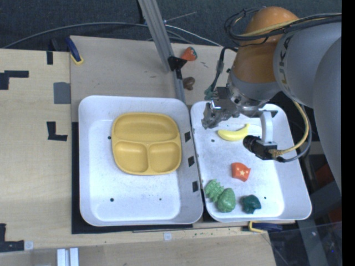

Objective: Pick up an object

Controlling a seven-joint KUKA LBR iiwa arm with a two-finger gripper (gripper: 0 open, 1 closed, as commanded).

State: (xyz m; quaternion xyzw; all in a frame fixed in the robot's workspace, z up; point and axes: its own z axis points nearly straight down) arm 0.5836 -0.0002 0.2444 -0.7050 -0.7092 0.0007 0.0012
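Observation:
In the right bin (288, 195) lie a yellow banana (233, 133), a red strawberry-like piece (241, 172), a light green leafy toy (220, 195) and a dark green piece (250, 204). My gripper (213, 117) hangs over the bin's far left corner, just left of the banana's end. Nothing shows between its fingers, and their gap is too dark to judge.
The left bin (94, 204) holds a yellow divided plate (147, 143). A grey pole (158, 29) rises behind the bins, with a small red-orange object (189, 53) and a brown one (189, 83) on the bench near it. The arm's body covers the right bin's far right side.

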